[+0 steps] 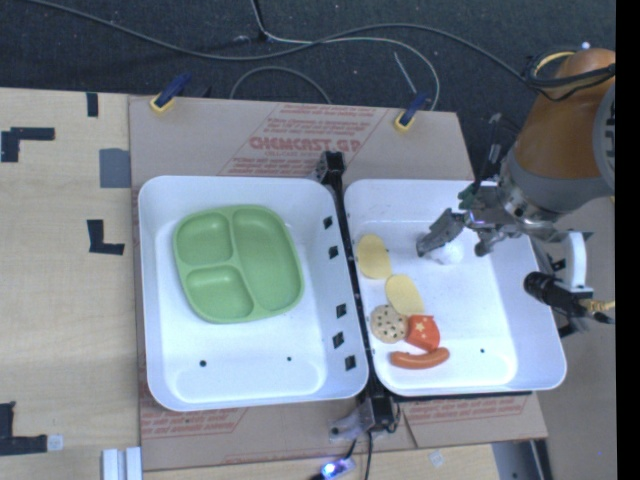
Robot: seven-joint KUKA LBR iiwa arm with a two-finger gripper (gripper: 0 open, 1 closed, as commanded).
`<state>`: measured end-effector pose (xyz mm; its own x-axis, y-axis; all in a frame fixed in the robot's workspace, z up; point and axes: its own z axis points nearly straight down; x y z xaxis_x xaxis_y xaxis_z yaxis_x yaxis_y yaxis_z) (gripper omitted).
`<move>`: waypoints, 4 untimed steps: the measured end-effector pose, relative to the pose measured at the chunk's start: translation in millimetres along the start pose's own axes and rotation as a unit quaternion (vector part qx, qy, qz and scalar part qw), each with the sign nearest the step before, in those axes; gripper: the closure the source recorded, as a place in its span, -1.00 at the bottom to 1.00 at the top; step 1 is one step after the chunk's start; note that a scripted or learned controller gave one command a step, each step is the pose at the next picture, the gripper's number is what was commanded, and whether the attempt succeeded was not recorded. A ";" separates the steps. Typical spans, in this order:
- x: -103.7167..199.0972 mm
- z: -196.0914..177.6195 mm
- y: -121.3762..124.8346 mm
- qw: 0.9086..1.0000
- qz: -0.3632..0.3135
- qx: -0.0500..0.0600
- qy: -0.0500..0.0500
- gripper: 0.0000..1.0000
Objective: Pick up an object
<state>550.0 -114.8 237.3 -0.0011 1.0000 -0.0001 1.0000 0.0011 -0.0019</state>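
Hovering: I hung my jaws over the upper part of the right bin, reaching in from the right so the arm stayed off the food below.
Jaws: the two fingers stood apart, splayed left and right, with nothing clamped between them; a small white object lay just beneath, its make too blurred for me to tell.
Targets: the pickable pieces sat in a column along the bin's left wall, namely a pale yellow slice, a second yellow piece, a cookie, a red piece and a sausage.
Why there: I judged they were bunched together by the wall, which left little room for a finger on that side.
Left bin: it held a green divided plate, set flat, apart from the food.
Worktop: both bins rested side by side on cardboard, clamped at the far edge to keep them from shifting.
Progress: nothing lifted yet, in my judgement.
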 end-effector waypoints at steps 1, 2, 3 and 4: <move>1.0 60.9 -9.1 1.000 0.000 0.003 0.000 -1.00; 1.7 105.0 -7.6 1.000 0.000 0.003 0.000 -1.00; 2.1 154.8 -7.6 1.000 0.000 -0.001 -0.001 -1.00; 2.0 141.9 -6.9 1.000 0.000 -0.001 -0.001 1.00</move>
<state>542.9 -112.8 95.4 -0.0017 1.0000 -0.0016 1.0000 0.0017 0.0005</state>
